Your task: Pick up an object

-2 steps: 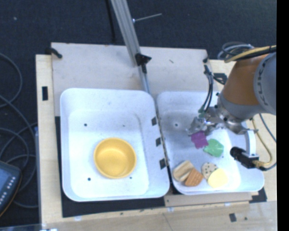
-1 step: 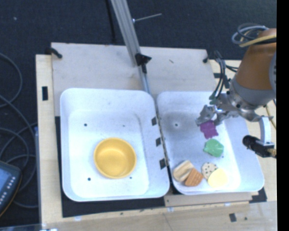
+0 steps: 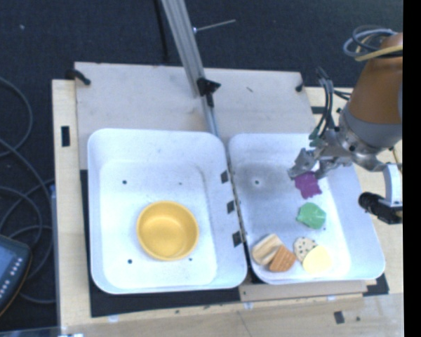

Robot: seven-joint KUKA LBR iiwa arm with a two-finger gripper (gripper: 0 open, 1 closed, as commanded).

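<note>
The left bin (image 3: 109, 188) holds a yellow bowl (image 3: 168, 230). In the right bin (image 3: 358, 248), the gripper (image 3: 306, 168) touches a purple object (image 3: 308, 184); whether it grasps it, I cannot tell. Below that object lie a green piece (image 3: 311, 215) and several tan ones (image 3: 292, 253).

A robot arm (image 3: 375, 100) with a broad, rounded orange band, glossy and catching light along its top. Below the band sits a grey metal collar, paler at its lower rim. From the collar a short grey wrist leads to the claw (image 3: 306, 166), a small grey metal piece with angular parts, too small to show detail. Dark cables (image 3: 325, 107) run just above the claw along the arm's side, and a pale grey loop of cable (image 3: 363, 41) curls at the top of the orange band.
</note>
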